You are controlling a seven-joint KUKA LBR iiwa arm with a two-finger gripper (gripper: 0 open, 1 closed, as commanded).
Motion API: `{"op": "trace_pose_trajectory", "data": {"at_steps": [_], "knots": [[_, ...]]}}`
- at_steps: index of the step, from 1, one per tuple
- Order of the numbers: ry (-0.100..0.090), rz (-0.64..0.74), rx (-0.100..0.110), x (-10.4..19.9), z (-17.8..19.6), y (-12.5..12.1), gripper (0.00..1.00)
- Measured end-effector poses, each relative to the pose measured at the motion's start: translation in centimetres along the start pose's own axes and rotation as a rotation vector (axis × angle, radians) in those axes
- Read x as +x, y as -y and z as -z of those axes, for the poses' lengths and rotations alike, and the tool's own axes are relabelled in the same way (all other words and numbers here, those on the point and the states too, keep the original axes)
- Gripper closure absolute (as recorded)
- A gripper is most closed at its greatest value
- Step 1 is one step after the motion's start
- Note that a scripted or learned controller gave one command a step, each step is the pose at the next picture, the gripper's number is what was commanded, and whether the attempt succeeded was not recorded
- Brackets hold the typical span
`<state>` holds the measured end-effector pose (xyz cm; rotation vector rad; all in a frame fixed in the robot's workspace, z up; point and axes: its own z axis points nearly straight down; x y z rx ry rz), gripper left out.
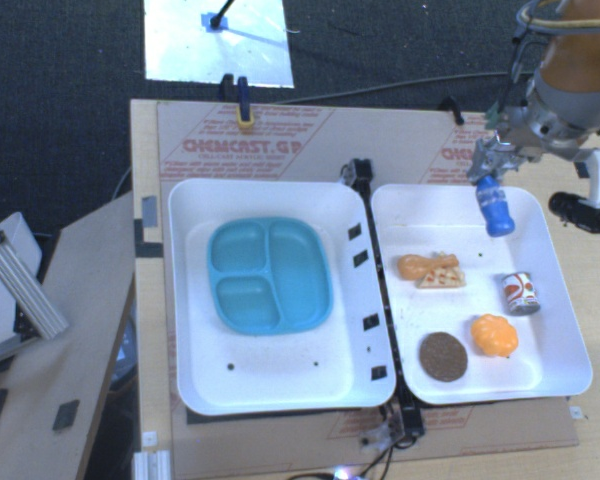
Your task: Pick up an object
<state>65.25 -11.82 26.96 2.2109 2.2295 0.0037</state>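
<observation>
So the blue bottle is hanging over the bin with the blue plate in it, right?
Not quite. In the camera view, the blue bottle hangs under the pincer over the right bin, the one with the food. The blue plate is in the left bin.

Blue bottle [496, 211], teal tray [270, 276], white bins [280, 393]

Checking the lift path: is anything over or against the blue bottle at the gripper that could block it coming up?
Nothing visible. The blue bottle hangs below the gripper over the right bin's far corner, apart from the pizza slice and can nearer the camera.
</observation>
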Motion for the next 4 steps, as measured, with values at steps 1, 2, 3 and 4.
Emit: {"op": "trace_pose_trajectory", "data": {"at_steps": [1, 2, 3, 4], "knots": [[-0.001, 0.0, 0.003, 4.9, -1.6, 1.1, 1.0], [-0.001, 0.0, 0.003, 9.4, -1.8, 1.9, 1.0], [-0.001, 0.0, 0.003, 14.1, -2.9, 2.9, 1.0], [-0.001, 0.0, 0.003, 18.6, -4.1, 3.0, 1.0]]}}
